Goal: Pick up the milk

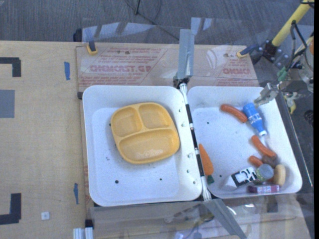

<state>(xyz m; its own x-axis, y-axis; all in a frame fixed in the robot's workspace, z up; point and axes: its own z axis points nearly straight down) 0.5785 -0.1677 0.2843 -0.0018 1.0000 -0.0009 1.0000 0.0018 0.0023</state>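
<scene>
The milk is a small white carton with black patches. It lies on its side near the front edge of the right bin. My gripper shows as a grey tip over the far right corner of that bin, just above a blue bottle. The gripper is far from the milk, with the length of the bin between them. Nothing shows in its grasp.
Crowded around the milk are a grey-green round can, a tan bun and a purple bar. Sausages and a carrot also lie in the right bin. The left bin holds a yellow divided plate.
</scene>
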